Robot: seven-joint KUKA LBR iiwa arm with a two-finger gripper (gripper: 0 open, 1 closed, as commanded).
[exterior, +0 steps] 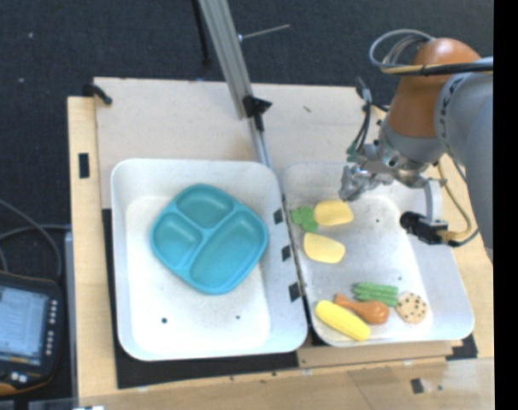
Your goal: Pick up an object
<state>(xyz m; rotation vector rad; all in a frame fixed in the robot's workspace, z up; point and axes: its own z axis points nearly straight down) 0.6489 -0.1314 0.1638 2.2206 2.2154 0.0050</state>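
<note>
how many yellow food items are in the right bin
3: one yellow piece with a green end, just below the gripper; one mid-bin; one at the near edge. None seems hidden.

right bin point(430, 254) centre open | toys crowd left, front edge | divided plate point(209, 237) fills left bin point(131, 314)

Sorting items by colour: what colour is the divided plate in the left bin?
Light blue, a turquoise shade; the divided plate shows clearly in the camera view.

Readable text: none.
Pendant screen point(15, 321), 8 o'clock: lit, too small to read.
Labels, brands: none legible.
</note>
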